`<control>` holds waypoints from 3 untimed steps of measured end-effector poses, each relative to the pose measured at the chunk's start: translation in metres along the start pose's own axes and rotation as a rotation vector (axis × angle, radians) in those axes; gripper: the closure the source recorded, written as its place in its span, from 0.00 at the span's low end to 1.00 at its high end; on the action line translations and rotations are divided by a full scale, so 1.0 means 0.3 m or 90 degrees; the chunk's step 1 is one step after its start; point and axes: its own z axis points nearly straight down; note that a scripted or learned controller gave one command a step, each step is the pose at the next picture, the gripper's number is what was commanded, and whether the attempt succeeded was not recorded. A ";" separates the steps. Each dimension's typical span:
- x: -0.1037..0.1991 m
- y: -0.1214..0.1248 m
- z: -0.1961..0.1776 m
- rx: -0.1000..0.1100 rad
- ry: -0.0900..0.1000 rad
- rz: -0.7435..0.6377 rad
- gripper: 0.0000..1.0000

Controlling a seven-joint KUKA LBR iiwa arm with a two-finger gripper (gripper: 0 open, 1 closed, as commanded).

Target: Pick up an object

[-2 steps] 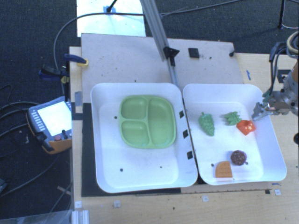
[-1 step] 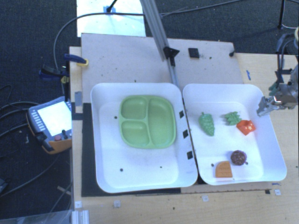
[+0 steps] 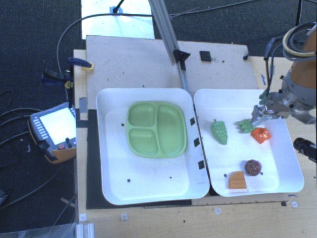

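arm (image 3: 302,58) cut by right edge; pincer (image 3: 258,114) fingertips too small to tell

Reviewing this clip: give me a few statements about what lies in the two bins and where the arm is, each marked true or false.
1. The green three-compartment plate lies in the left white bin. True.
2. The plate holds a red toy. False: its compartments hold nothing.
3. The right white bin holds a green bumpy toy, a small green leafy toy, a red-orange toy, a dark round toy and an orange wedge. True.
4. The gripper is above the left bin. False: it is over the right bin, near the leafy toy.
5. The orange wedge sits at the right bin's far edge. False: it sits near the front edge.
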 end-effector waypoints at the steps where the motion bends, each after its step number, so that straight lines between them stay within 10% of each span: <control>1: 0.160 0.043 0.045 0.000 0.000 0.000 1.00; 3: 0.542 0.078 0.129 0.001 0.001 -0.001 1.00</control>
